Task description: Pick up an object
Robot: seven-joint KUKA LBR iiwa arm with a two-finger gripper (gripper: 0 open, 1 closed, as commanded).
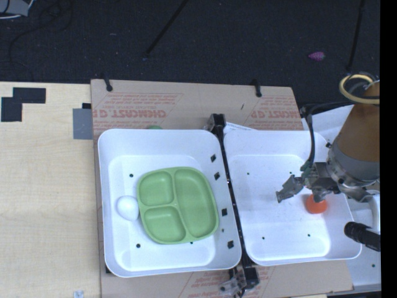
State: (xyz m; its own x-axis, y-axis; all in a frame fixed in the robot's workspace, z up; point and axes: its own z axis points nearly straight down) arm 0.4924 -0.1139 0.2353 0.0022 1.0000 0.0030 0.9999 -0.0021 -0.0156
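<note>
A small orange object point(317, 205) lies in the right bin point(273, 241), close to its right wall. My gripper point(303, 193) hangs over that bin, low down, with the arm coming in from the right. Its fingers are spread open: the left fingertip point(284, 194) points out over bare bin floor, and the other finger comes down right at the orange object's top. Nothing sits between the fingers. In the left bin point(118, 253) lie a green three-part plate point(177, 203) and a white ball point(128, 207) touching the plate's left edge.
A black divider bar point(228, 191) runs between the two bins. A black cylindrical part point(363, 233) juts in at the right bin's lower right corner. Cardboard point(186, 104) lies under the bins, and a wooden bench top point(43, 197) spreads to the left.
</note>
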